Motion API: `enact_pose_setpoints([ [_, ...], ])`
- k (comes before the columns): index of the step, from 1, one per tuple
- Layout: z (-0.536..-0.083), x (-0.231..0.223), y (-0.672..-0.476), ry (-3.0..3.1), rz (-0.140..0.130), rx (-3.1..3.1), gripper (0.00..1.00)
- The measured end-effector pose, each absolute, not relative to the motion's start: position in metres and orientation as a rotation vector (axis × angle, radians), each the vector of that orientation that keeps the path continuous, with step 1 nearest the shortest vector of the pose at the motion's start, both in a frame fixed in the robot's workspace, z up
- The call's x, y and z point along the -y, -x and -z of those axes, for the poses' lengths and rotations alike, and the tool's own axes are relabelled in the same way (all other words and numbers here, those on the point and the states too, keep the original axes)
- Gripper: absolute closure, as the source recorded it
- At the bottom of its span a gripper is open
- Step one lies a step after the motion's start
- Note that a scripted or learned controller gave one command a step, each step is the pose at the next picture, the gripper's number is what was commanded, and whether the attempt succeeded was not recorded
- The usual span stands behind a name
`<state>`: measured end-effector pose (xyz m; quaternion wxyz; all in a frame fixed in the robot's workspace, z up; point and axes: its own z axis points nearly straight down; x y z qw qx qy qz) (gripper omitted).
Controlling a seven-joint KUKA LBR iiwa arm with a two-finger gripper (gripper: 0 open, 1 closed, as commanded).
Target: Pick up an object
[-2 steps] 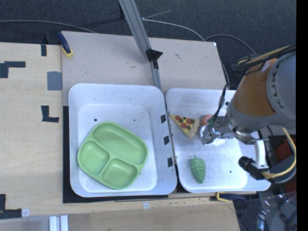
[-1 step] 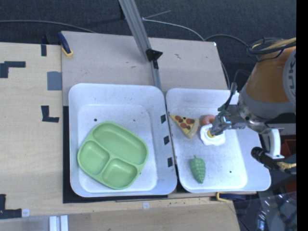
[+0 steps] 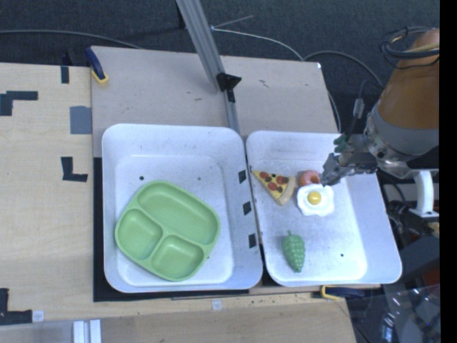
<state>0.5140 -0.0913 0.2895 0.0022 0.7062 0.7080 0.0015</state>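
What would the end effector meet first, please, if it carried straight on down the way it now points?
Probably the small red toy just below the end effector, with the fried egg right beside it in the right bin. Depth is hard to judge from this slanted view.

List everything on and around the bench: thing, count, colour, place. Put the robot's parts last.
bins: 2, white, side by side on the bench
divided plate: 1, light green, three compartments, in the left bin
pizza slice: 1, yellow with red spots, upper part of the right bin
fried egg: 1, white with yellow yolk, right of the pizza slice
red item: 1, red, just above the fried egg, partly hidden; type unclear
grapes: 1 bunch, green, lower part of the right bin
metal pole: 1, grey, slanting down from the top edge towards the bins
arm: 1, grey with orange band, at right
claw: 1, dark, over the right bin by the red item
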Motion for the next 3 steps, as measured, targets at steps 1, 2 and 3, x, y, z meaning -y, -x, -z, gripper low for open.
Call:
enact_pose_setpoints([
  [1,-0.281,0.041,-0.537,-2.215,0.001,-2.229,1.00],
  [2,-0.259,-0.015,-0.554,-2.216,0.003,-2.231,1.00],
  [3,-0.235,-0.072,-0.563,-2.216,0.004,-2.232,1.00],
])
